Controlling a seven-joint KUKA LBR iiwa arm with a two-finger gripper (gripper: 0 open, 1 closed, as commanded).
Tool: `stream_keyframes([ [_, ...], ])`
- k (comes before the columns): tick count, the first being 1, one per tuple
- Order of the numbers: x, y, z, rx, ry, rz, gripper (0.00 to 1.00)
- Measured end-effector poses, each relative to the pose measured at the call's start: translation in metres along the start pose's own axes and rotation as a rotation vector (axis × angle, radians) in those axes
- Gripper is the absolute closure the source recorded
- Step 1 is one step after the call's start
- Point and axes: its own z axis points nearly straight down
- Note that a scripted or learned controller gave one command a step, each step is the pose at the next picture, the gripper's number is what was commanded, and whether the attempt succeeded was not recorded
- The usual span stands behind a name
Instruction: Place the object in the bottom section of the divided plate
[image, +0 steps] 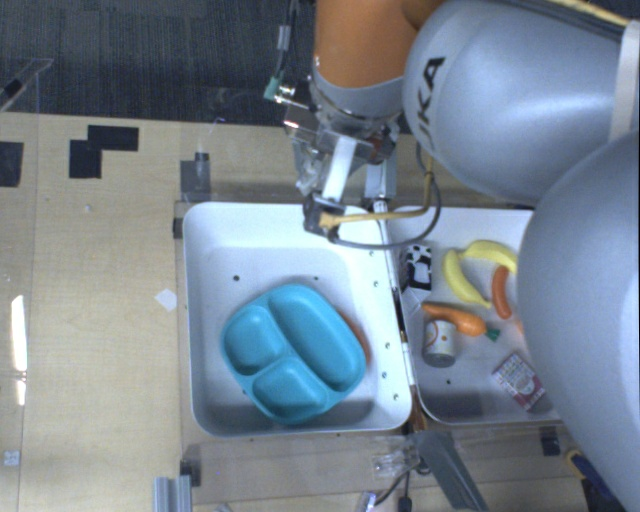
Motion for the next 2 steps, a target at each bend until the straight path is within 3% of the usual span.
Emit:
stream_keyframes([
  [1,0.047,0.028,-0.049,-0.004,0.002,-0.053,1.00],
  [2,0.046,0.028,-0.025,-0.004,0.002,-0.554,1.00],
])
